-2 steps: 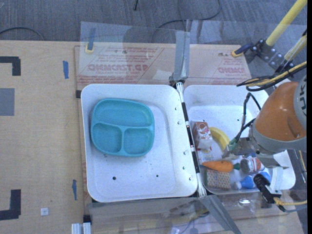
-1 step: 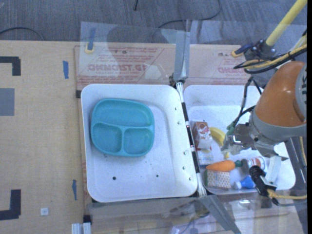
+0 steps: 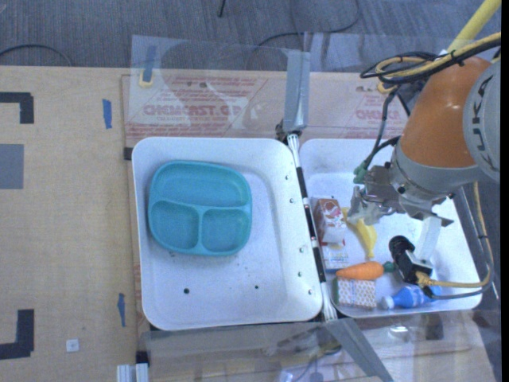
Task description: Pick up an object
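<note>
The grey arm (image 3: 445,126), with its orange band uppermost, reaches in from the right and hangs over the right bin (image 3: 328,156). Its gripper (image 3: 364,209) sits low above the middle of that bin, just above the upper end of a yellow toy banana (image 3: 367,239). The wrist hides the tips from this slanted view, so whether the gripper is open or closed cannot be told, and nothing can be seen held in it.

The loose things all lie in the right bin. A brown and white snack packet (image 3: 330,225) lies along the bin's left wall, just left of the banana. Below the banana an orange toy carrot (image 3: 359,271) lies crosswise, its green end pointing right. Just under the carrot, by the near wall, lies a small white packet with red print (image 3: 357,292), and to its right what looks like a small blue bottle (image 3: 409,297) lies on its side.

The left bin (image 3: 231,309) holds a teal divided plate (image 3: 199,208), flat in its upper left part, well apart from the gripper. Both bins stand side by side, touching, on the tan bench (image 3: 64,213).
</note>
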`<state>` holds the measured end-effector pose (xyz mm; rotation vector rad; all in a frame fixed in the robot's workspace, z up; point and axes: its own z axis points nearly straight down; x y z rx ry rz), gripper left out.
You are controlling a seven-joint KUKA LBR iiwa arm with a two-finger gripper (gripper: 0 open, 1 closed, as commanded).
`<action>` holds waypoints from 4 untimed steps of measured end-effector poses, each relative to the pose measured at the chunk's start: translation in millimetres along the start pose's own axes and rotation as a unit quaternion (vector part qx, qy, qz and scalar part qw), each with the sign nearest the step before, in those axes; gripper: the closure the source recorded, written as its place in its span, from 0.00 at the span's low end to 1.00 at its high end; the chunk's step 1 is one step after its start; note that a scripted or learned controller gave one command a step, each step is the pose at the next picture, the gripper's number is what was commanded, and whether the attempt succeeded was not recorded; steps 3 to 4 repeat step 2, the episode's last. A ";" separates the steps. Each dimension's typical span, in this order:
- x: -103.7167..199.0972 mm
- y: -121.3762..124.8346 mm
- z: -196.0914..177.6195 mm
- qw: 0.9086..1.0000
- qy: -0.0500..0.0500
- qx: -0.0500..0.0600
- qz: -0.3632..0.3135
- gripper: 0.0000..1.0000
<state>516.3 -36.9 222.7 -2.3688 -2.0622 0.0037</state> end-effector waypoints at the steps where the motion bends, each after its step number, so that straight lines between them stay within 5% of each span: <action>1: -13.1 10.5 -5.3 0.995 0.000 -0.001 -0.104 1.00; 2: -12.7 10.5 -5.3 0.995 0.000 -0.001 -0.105 0.00; 4: -12.7 10.5 -5.3 0.995 0.000 -0.001 -0.105 0.00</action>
